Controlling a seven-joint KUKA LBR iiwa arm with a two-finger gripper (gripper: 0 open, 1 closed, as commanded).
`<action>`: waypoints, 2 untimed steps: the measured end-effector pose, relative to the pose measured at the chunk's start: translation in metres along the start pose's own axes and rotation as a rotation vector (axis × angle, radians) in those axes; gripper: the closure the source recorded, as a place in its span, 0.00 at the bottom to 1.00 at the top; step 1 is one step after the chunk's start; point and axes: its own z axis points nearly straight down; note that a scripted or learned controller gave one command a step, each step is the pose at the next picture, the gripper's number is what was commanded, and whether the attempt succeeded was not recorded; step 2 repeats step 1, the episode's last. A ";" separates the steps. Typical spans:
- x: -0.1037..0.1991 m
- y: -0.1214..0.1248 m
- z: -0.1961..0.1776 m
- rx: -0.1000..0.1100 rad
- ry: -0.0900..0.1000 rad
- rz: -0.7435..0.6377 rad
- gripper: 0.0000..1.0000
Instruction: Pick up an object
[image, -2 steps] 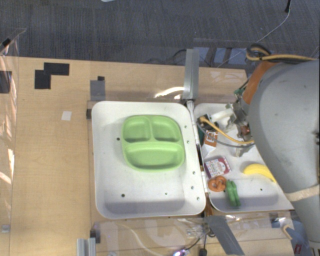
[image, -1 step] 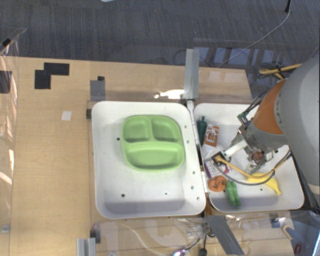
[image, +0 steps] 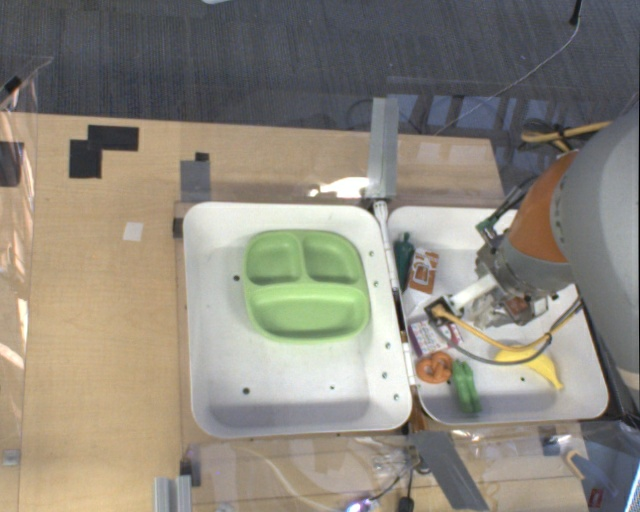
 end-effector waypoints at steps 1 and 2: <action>0.012 -0.013 0.010 -0.004 -0.011 0.202 1.00; 0.012 -0.013 0.010 -0.004 -0.011 0.202 1.00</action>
